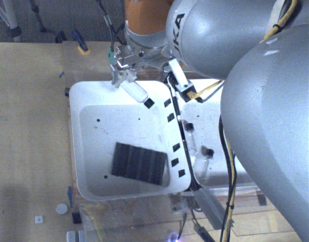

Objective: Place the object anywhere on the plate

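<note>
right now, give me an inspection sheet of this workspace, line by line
surface: left white bin on a tan bench; right bin largely behind the arm.
job's things: dark ribbed plate flat in the left bin; pale cylinder-like object at the gripper's tip, too blurred to say more.
clutter: small dark bits in the right bin.
grippers: gripper over the left bin's far rim.
cables: yellow and black cables along the arm.
surroundings: small parts on the bench near the bin.

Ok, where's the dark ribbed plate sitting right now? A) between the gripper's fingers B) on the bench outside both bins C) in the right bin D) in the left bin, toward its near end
D: the dark ribbed plate lies flat on the left bin floor, at its near end.
</note>
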